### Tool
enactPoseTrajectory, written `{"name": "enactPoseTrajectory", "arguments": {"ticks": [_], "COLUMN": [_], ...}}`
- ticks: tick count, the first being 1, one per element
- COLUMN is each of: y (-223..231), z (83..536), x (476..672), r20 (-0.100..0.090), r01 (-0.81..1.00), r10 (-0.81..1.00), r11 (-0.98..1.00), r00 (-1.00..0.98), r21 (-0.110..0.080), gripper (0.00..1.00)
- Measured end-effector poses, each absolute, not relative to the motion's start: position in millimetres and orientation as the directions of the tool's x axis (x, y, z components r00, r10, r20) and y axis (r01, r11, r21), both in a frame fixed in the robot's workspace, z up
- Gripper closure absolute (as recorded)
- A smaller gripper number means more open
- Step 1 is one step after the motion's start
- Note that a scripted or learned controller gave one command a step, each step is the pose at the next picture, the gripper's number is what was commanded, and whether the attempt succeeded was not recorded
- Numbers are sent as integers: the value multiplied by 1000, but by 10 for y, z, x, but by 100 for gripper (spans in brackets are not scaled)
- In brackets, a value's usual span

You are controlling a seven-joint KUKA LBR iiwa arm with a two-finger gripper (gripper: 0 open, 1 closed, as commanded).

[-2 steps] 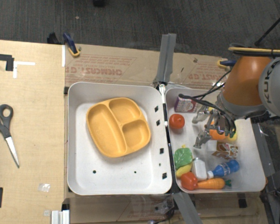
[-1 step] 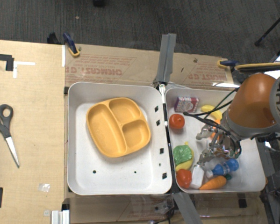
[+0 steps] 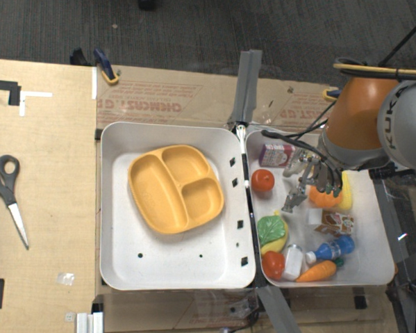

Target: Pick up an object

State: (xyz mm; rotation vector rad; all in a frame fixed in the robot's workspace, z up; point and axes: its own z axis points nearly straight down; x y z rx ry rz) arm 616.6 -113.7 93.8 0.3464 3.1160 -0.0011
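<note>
Left bin [image 3: 115, 213]: yellow divided plate [image 3: 175, 188]. Right bin [image 3: 376, 268]: toy foods; claw [image 3: 300, 191] spread, holding nothing.

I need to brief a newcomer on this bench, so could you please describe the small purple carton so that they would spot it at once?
Look at the right-hand white bin, the one crowded with toy food. The purple carton lies at its far left corner, near the divider between the two bins and just beyond the red tomato. It is the only boxy, purple-and-white item there; its neighbours are rounded and red, green or orange.

bright, even overhead light — soft shadows, mild glare on the white bins [image 3: 108, 213], sharp focus.
</note>
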Motion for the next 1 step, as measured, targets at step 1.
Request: {"name": "enactPoseTrajectory", "arguments": {"ticks": [1], "y": [-1126], "z": [1045], "x": [6184], "r20": [-12], "r01": [216], "r10": [216], "r11": [976], "r00": [-976], "r21": [-1], "gripper": [100]}}
